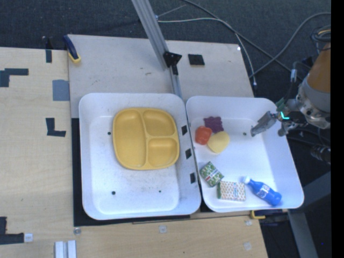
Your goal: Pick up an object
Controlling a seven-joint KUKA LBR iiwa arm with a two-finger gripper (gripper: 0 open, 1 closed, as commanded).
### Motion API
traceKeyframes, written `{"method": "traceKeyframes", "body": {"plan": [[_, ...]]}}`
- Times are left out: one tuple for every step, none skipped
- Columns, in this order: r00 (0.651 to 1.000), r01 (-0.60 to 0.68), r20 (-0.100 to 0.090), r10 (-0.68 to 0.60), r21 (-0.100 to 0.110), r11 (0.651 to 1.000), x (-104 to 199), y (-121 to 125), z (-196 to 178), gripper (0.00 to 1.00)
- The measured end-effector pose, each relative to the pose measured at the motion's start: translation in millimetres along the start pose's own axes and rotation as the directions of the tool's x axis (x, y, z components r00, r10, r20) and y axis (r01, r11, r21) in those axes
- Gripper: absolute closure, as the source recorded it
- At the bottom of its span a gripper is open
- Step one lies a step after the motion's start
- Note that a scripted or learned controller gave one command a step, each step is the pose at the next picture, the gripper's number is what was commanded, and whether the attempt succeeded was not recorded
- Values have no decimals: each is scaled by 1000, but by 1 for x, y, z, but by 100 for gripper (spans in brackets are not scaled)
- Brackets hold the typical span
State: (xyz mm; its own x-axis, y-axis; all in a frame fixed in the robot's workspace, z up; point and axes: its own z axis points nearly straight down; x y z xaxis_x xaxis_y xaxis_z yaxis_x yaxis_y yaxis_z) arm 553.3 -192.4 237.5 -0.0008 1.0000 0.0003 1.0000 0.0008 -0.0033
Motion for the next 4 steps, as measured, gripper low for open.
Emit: {"method": "traceKeyframes", "body": {"plan": [[1000, 0, 1, 0, -2, 1000, 0, 0, -1, 0], [1000, -1, 0, 1, 2, 1000, -2, -5, 44, 0], [1000, 0, -1, 0, 4, 1000, 5, -8, 107, 0], [1000, 0, 2, 0, -4, 1000, 4, -7, 152, 0]]}}
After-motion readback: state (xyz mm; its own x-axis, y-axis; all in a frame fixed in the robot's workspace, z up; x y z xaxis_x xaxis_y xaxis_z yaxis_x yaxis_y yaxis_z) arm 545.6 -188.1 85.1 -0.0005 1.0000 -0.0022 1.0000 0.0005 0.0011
